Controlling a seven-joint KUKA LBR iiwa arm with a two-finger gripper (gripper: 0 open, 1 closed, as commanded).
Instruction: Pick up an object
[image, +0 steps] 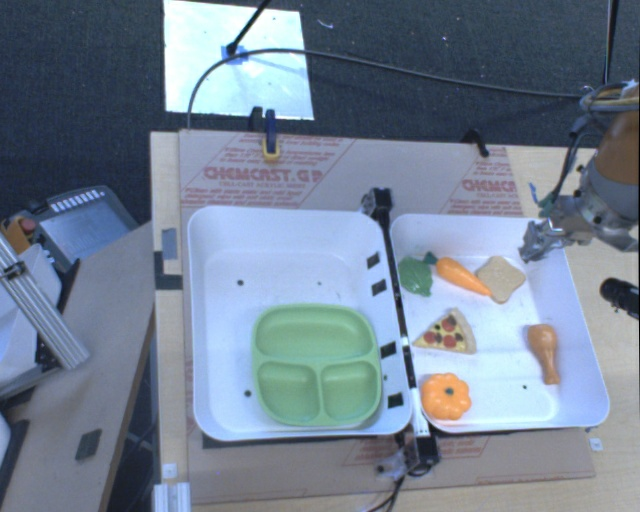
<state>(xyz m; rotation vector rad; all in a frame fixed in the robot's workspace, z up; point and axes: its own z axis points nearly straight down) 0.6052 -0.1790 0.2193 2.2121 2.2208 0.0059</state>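
Observation:
The right bin (580, 345) holds several toy foods: a carrot with green leaves (462, 276), a slice of bread (500, 278), a pizza slice (448, 333), a small orange pumpkin (445, 396) and a chicken drumstick (543, 351). My gripper (536, 243) hangs over the bin's far right corner, just right of and above the bread. It is small and dark against the bin wall. Nothing shows between its fingers.
The left bin (220, 300) holds a green divided plate (318, 364). A black divider with clips (392, 300) runs between the bins. A cable (400, 65) crosses the dark floor behind the bench. Equipment (60, 260) stands off the left side.

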